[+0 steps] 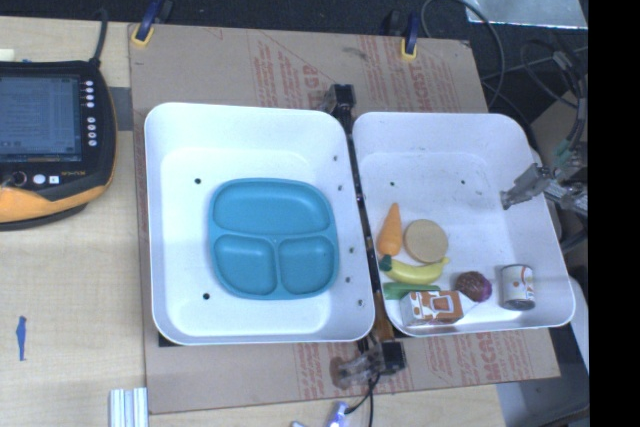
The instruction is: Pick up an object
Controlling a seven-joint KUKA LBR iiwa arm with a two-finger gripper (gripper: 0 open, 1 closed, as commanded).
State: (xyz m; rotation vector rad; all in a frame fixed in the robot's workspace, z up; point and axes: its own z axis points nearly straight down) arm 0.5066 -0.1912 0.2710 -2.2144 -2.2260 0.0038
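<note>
The right bin [440, 140] holds several small items bunched in its near half. Among them are an orange carrot [390, 229], a round tan disc [426, 240], a yellow banana [415, 270] and a green piece [395, 291]. Nearer the front lie an orange-and-white carton [435, 306], a dark purple lump [474, 286] and a small can [516, 285]. My gripper [528, 187] comes in at the bin's right rim, well above and right of the items and touching none of them. Most of the arm is cut off at the view's right side.
The left bin [180, 145] contains a blue divided plate [274, 237]. A tablet-like pendant [45, 140] lies on the bench at far left. Cables [520, 55] run behind the right bin. Clamps [409, 40] hold the cardboard under the bins.
</note>
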